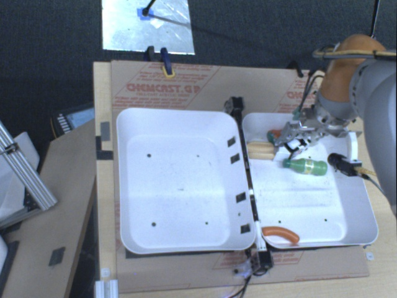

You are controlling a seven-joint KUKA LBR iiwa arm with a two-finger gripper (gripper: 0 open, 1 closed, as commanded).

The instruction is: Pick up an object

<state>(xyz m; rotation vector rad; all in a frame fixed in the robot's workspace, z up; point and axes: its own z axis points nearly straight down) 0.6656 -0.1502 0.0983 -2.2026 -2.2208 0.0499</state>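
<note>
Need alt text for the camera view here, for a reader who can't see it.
The gripper hovers in the right bin just above a green bottle, beside a tan block. An orange curved piece lies near the front rim.

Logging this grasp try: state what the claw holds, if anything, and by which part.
It cannot be told. The claw hangs over the right bin, above the green bottle and beside the tan block, but no object shows between its fingers.

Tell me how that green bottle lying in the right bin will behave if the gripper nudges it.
The green bottle lies on its side and looks round, so it will probably roll on the smooth right bin floor. It looks like small plastic, likely light, and may slip from the gripper.
</note>
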